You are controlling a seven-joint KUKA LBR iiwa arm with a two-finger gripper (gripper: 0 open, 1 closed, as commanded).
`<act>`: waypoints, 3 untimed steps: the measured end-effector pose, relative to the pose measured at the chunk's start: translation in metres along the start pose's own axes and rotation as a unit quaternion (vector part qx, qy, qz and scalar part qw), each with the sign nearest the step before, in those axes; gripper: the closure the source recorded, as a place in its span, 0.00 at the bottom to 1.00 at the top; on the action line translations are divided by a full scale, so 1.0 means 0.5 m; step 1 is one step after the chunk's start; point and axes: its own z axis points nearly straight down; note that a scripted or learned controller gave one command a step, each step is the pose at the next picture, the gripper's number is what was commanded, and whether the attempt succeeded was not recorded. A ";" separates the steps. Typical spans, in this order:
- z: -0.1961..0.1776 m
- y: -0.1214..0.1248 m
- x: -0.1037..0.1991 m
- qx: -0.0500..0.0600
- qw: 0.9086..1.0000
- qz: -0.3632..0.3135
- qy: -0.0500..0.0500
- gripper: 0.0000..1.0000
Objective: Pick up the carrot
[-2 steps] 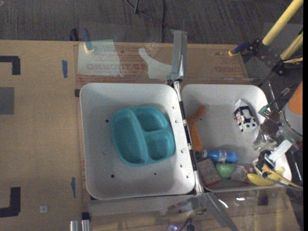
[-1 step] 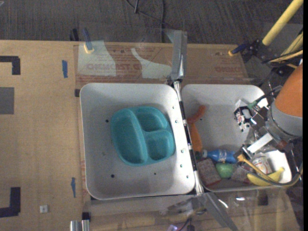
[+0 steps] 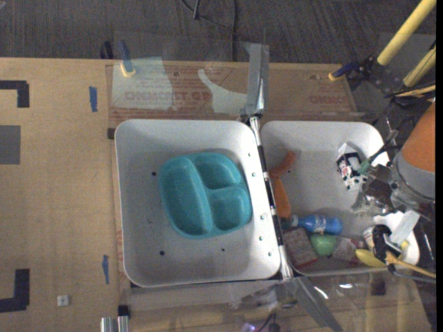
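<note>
Looking down at your worktop (image 3: 55,185), you have two shallow white bins side by side. The left white bin (image 3: 138,151) carries a teal plastic divided plate with three compartments (image 3: 205,194), sitting roughly in its middle.

Your target, the long orange carrot (image 3: 282,182), lies in the right white bin (image 3: 311,137), close along that bin's left wall, next to the divider between the two bins. It runs from the upper part of the bin downward, with its lower end near a small blue and white bottle (image 3: 317,223) that lies on its side.

Below the bottle you can see a round green ball-like object (image 3: 322,244) and a flat brownish packet (image 3: 299,246) near the bin's lower edge. A yellow banana-shaped piece (image 3: 374,258) rests at the lower right corner.

The grey arm with its orange band (image 3: 419,151) comes in from the right edge, and the claw (image 3: 360,175) sits over the right side of the right bin, well apart from the carrot. You cannot tell from this view how far the claw is spread, and nothing is clearly seen between its tips.
</note>
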 end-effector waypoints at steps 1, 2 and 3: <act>0.136 -0.017 0.032 0.001 0.976 0.216 0.000 1.00; 0.021 -0.037 0.073 0.000 0.926 0.378 0.000 1.00; 0.003 -0.038 0.075 0.001 0.927 0.376 -0.001 1.00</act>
